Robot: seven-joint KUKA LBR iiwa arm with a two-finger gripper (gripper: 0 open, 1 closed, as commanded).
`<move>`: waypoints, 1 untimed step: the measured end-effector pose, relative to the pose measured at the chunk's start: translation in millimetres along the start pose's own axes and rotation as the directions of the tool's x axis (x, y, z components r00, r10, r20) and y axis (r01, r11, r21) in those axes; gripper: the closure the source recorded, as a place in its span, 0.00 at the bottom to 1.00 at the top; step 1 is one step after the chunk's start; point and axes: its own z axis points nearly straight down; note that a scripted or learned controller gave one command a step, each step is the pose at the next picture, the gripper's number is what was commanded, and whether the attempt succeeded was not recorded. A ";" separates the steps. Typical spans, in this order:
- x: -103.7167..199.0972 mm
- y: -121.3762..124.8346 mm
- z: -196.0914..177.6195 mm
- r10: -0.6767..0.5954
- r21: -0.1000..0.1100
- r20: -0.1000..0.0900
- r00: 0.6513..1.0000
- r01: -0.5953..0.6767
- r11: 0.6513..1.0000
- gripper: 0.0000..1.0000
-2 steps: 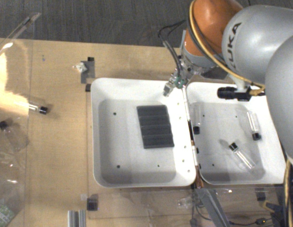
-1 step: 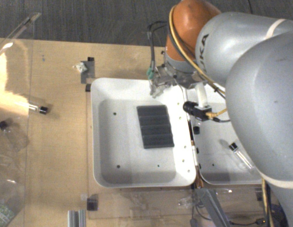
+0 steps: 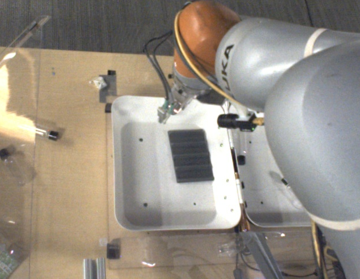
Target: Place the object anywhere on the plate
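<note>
Even, moderately bright overhead light; a strong glare patch washes out the wooden bench (image 3: 17, 118) at far left; the left white bin (image 3: 125, 173) shows soft grey shadows along its inner walls; the grey arm (image 3: 302, 109), close to the lens, is slightly soft; overall resolution is low and grainy.
</note>
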 end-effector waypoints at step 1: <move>71.4 37.1 -24.5 -0.253 -0.003 0.001 0.967 0.253 0.967 1.00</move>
